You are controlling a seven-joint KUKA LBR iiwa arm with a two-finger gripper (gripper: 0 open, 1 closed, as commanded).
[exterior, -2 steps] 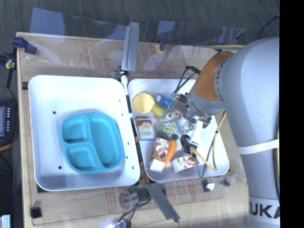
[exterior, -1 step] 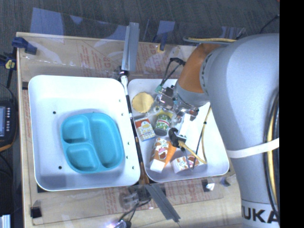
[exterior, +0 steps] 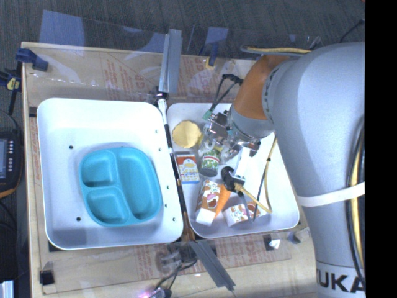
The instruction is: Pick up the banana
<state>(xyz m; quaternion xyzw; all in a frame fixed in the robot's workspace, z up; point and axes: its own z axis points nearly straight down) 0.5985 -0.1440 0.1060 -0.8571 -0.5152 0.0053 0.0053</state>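
Grey arm bent down, claw low inside right bin.

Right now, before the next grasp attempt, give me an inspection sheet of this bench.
Surface: wooden bench bearing the left bin and the right bin, both white.
Job's things: yellow rounded item in the right bin's far left corner; cannot tell whether it is the banana.
Clutter: blue divided tray in the left bin; small carton and orange carrot-like piece among packets in the right bin.
Grippers: gripper low over the right bin's clutter, beside the yellow item.
Cables: black cable looping by the wrist.
Surroundings: dark carpet; blue clamp at the bench's far left corner.
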